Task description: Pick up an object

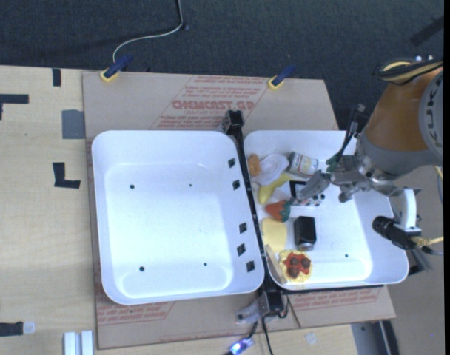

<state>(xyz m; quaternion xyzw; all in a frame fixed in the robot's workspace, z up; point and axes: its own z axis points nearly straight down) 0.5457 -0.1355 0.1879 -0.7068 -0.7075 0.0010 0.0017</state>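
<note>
Several small objects crowd the left side of the right bin (358,268), hard against the divider, as the gripper (311,191) hangs above them. A black block (305,231) lies just near of the fingertips, its long axis running near to far; an orange-red piece (277,211) sits just to their left. Whether the fingers are apart or together cannot be told from here. The arm (403,124) reaches in from the right, and the heap's far objects blur together.
</note>
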